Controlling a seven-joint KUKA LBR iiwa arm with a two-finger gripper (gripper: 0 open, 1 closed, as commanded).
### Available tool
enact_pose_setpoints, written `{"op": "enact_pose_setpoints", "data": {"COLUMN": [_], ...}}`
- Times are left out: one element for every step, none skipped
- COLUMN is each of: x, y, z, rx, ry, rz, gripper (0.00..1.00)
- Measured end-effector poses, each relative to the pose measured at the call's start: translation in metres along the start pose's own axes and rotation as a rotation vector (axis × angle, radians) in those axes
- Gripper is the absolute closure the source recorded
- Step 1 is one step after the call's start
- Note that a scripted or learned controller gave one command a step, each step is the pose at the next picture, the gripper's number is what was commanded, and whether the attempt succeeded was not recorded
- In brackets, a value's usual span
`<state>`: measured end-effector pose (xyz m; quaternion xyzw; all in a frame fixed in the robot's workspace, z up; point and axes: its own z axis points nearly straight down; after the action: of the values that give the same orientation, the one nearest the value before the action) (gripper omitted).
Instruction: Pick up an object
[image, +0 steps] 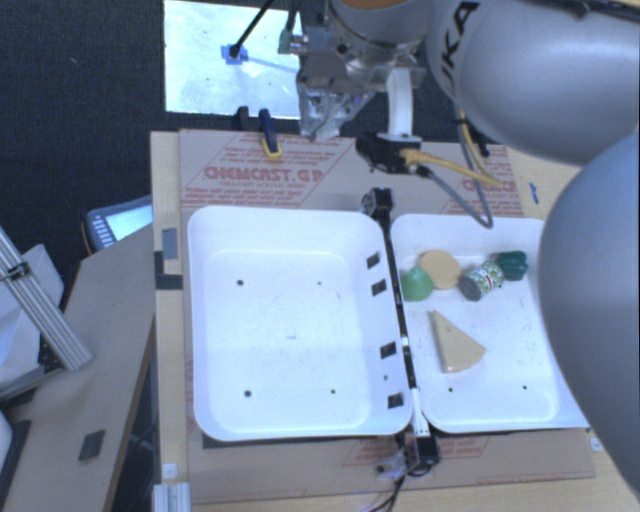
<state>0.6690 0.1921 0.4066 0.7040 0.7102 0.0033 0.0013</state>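
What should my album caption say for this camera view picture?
Grey robot arm above two shallow white bins, toy food in the right one.

Grey arm (560, 120) reaching in from the right, wrist high, gripper (322, 118) pointing down.

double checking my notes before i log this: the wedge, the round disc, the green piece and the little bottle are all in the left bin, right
Not quite. The camera view shows the wedge, the round disc, the green piece and the little bottle all in the right bin, not the left bin.
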Motion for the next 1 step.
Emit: {"op": "enact_pose_setpoints", "data": {"x": [0.0402], "y": [-0.0003], "z": [-0.1381], "rx": [-0.011], "ry": [0.004], "rz": [0.000], "gripper": [1.00]}}
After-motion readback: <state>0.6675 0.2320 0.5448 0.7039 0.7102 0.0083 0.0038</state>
